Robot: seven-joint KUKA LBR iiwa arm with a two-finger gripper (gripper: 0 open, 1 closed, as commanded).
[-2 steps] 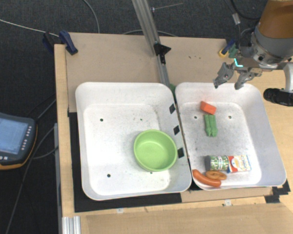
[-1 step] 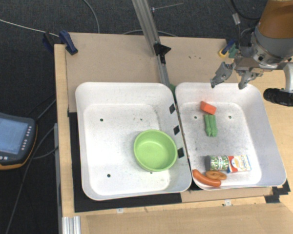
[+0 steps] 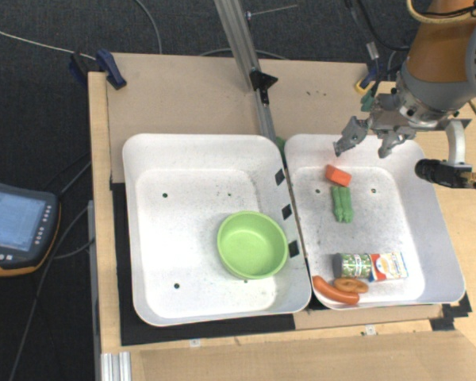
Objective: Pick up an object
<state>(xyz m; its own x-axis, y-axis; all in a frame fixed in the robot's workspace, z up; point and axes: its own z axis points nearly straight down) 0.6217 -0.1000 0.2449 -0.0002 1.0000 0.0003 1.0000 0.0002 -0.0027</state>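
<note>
Two shallow white bins sit side by side on the tan bench, and I hang over the far rim of the right bin (image 3: 428, 213), my arm (image 3: 440, 46) reaching in from the right. My gripper (image 3: 370, 143) has its fingers spread apart, holding nothing. The orange block (image 3: 339, 175) lies just below them, touching the green piece (image 3: 342, 205), with bare bin floor to its right.

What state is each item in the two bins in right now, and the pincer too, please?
Green bowl: upright, in the left bin.
Orange block: lying in the right bin, touching the green pod.
Green pod: lying flat.
Carton: on its side.
Sausage: lying against the near rim.
Pincer: open, above the bin, holding nothing.
</note>
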